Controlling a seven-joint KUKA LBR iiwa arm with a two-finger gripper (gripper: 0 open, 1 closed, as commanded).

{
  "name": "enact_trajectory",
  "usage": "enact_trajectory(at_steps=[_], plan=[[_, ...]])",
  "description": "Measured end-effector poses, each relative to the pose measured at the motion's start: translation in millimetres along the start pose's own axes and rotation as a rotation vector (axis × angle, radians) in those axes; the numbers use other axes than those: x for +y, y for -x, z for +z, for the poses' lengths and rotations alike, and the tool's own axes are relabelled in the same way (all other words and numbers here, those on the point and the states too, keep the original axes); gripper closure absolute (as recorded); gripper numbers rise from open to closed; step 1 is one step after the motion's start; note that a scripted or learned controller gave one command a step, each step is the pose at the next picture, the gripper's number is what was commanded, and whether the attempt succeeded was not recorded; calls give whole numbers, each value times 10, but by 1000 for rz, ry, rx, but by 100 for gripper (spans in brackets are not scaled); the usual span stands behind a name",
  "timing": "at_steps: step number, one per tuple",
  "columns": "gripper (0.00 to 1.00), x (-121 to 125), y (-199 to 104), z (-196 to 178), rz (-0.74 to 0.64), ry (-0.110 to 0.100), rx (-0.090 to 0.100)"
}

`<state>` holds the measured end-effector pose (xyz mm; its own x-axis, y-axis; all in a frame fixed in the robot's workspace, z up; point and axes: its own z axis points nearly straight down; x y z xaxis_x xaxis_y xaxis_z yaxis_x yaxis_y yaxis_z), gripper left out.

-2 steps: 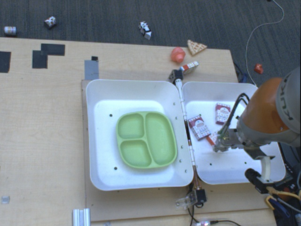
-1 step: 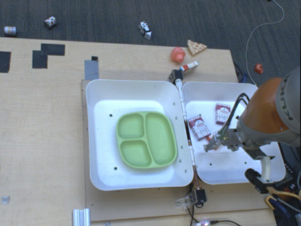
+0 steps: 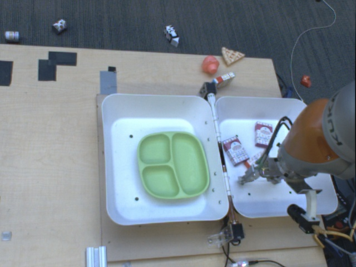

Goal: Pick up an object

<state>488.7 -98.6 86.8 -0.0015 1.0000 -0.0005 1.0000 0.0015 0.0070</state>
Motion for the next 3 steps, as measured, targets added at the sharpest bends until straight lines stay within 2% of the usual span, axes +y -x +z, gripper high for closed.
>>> enact_trajectory(at_steps=[1, 2, 3], plan=[[100, 23, -3, -113, -2, 6, -1], [0, 22, -4, -112, -2, 6, -1], [100, 37, -11, -217, -6, 10, 0]])
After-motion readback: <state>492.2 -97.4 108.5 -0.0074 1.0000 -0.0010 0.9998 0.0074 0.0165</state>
